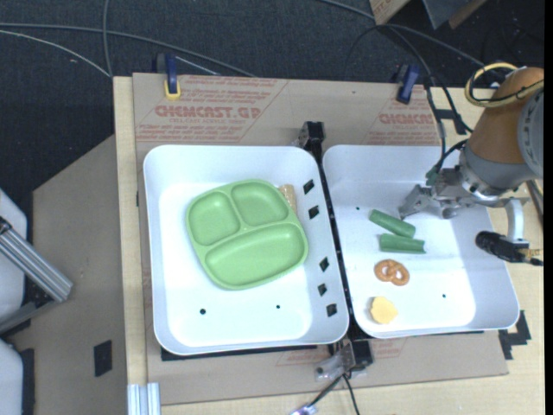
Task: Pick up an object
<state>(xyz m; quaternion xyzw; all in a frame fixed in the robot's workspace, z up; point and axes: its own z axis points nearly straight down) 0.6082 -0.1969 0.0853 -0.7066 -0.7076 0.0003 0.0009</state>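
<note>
The right bin (449,314) holds two green vegetable pieces, one tilted (391,224) and one lying flat (403,244) just below it. An orange pretzel (391,272) and a yellow round piece (383,309) lie nearer the front. My gripper (428,207) hangs low over the back of the right bin, just right of and above the tilted green piece. Nothing shows in its grasp. The orange band and grey wrist (501,141) rise behind it at the right.
In the left bin (173,301) lies a green divided plate (246,233), with a small tan item (288,199) at its upper right edge. A black clip strip (316,232) runs between the bins. Black cables (449,115) trail at the back right.
</note>
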